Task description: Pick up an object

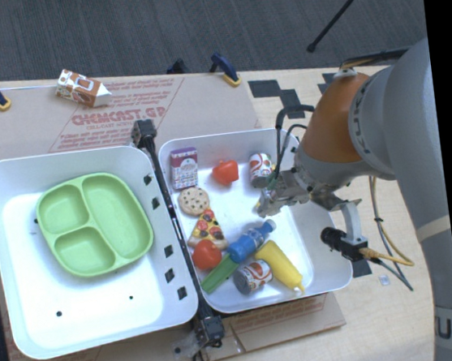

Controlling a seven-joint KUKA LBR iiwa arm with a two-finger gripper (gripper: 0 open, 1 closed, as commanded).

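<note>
Evidently, the pick has not yet been completed, as far as can be judged: nothing is seen lifted clear of the right bin (323, 274), and every toy is seen lying on its floor. The gripper (266, 203) is lowered inside that bin, toward three o'clock of its floor, with the orange band (330, 126) of the arm above it. Whether the jaws are wide or narrow cannot be told, since they are blurred and partly masked by the wrist body. Several candidates are offered. A small can (260, 168) is found just beside the gripper, at about twelve o'clock of it, and a blue bottle (250, 242) lies near, at about seven o'clock. A red pepper (225, 172) is placed further off at ten o'clock of the gripper. Toward six o'clock of the bin a yellow bottle (281, 265), a second can (252, 275) and a green stick (217, 278) are crowded together, touching. A cookie (192, 201), a pizza slice (207, 229), a tomato (206, 256) and a small carton (184, 168) are ranged along the nine o'clock wall. The left bin (31, 322) is occupied by a green divided plate (94, 224). Closing on one item and lifting are judged to remain.
</note>
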